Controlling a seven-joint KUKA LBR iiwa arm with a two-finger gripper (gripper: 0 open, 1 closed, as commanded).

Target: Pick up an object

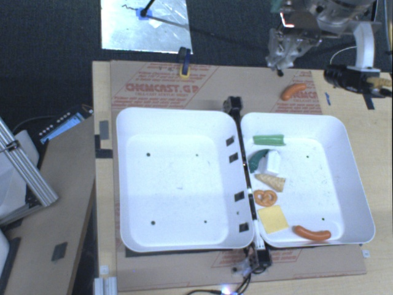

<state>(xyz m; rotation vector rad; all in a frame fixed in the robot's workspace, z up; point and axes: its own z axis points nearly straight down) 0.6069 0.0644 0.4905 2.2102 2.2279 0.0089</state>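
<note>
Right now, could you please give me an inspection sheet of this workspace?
Surface: bench bears left bin and right bin, side by side.
Job's things: in the right bin, green stick, pretzel, yellow slice, sausage.
Clutter: second sausage on the bench behind the bins.
Gripper: gripper raised above the bench's far edge.
Cables: black cable across the floor.
Surroundings: foil sheet on dark floor.

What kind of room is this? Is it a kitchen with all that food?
Probably a robot lab, not a kitchen. The food looks like toys: a sausage, a pretzel and a cheese slice lie in a white bin, and a robot's end effector hangs above the bench.
</note>
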